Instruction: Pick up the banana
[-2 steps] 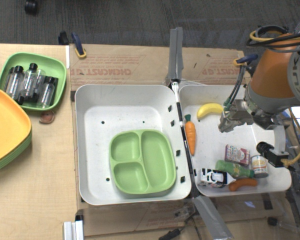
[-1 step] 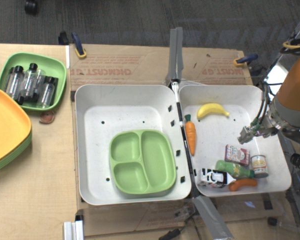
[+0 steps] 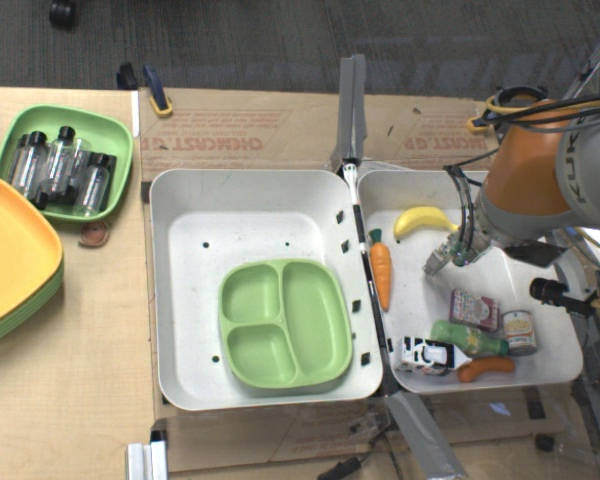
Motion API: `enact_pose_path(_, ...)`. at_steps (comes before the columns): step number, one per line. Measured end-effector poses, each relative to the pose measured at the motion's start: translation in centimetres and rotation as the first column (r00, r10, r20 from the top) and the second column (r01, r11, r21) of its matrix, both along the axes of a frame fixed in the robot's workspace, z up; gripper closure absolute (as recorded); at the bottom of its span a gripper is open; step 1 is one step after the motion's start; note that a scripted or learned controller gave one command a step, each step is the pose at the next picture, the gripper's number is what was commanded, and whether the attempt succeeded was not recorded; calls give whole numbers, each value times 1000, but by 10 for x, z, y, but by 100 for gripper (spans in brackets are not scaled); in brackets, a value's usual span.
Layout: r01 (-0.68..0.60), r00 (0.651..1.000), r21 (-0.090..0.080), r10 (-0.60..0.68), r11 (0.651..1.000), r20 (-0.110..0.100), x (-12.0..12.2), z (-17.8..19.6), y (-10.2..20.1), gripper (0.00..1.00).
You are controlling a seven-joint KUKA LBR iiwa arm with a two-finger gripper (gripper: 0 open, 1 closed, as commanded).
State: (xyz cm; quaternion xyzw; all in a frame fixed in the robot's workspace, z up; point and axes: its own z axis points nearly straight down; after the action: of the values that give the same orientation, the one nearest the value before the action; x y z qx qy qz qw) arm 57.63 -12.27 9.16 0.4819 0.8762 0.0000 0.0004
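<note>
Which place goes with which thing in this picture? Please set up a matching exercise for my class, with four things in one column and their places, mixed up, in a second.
Things:
1. banana
2. carrot
3. green divided tray
4. small can

Places:
A. in the left bin
B. along the right bin's left wall
C. at the far end of the right bin, beside the hand
D. near the right bin's right wall

Pairs: 1-C, 2-B, 3-A, 4-D
</note>
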Motion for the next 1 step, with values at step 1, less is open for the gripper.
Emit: enact_pose_path(1, 251, 968, -1, -251, 968, 0, 22, 0, 21, 100)
